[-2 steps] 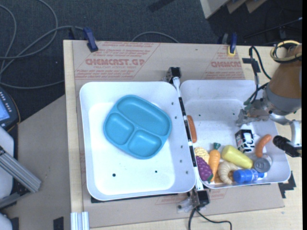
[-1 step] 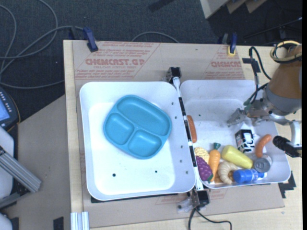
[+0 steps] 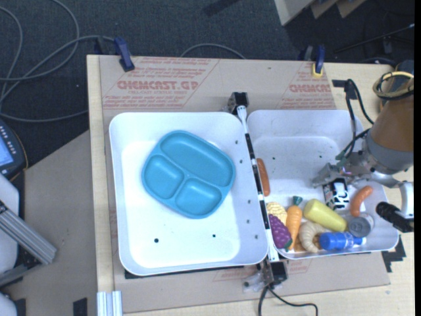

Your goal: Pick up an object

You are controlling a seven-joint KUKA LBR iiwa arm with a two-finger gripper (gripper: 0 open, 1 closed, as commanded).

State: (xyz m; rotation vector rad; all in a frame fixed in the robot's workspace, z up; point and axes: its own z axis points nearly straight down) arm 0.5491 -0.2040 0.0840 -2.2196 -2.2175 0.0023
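My gripper [image 3: 337,193] is low in the right bin [image 3: 296,127], with the grey and orange arm [image 3: 393,133] coming in from the right. It sits just above a yellow toy [image 3: 323,214] and to the left of an orange sausage [image 3: 360,199]. The other toys are crowded along the bin's front. They include a carrot [image 3: 293,221], purple grapes [image 3: 279,231], corn [image 3: 276,210], a blue bottle [image 3: 339,242] and a grey disc [image 3: 359,226]. A hot dog [image 3: 262,176] lies against the bin's left wall. The gripper's body hides whatever is under it.
The left bin [image 3: 125,176] holds a blue divided plate [image 3: 189,173]. A dark clamp [image 3: 238,101] sits at the back where the two bins meet. Cables run along the arm near the right bin's far right corner.
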